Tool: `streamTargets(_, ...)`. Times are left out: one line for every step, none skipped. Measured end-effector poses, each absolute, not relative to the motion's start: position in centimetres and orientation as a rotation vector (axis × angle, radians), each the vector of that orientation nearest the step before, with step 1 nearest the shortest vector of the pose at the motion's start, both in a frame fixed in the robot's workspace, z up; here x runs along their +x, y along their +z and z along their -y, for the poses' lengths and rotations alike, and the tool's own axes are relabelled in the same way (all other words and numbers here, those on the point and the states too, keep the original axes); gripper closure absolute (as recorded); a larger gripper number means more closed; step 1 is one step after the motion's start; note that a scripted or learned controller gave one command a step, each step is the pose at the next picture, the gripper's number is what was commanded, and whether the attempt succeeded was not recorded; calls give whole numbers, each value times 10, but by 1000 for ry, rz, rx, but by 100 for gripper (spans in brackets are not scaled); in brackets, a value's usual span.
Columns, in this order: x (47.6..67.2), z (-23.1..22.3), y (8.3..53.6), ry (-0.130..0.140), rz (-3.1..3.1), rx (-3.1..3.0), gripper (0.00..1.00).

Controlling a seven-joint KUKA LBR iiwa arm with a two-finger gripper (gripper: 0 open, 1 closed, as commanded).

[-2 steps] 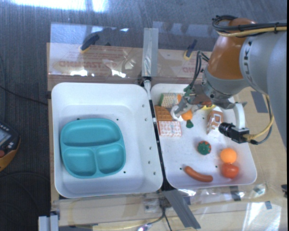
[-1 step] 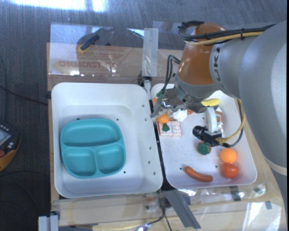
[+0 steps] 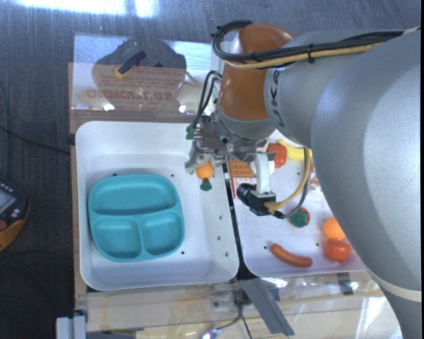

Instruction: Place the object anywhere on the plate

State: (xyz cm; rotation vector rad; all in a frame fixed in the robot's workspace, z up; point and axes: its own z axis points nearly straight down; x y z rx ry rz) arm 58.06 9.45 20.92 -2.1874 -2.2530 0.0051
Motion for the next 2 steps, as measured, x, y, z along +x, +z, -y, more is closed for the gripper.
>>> streamTargets(530, -159, 209, 8, 2153, -2284, 100)
streamTargets(530, -159, 209, 8, 2153, -2285, 0)
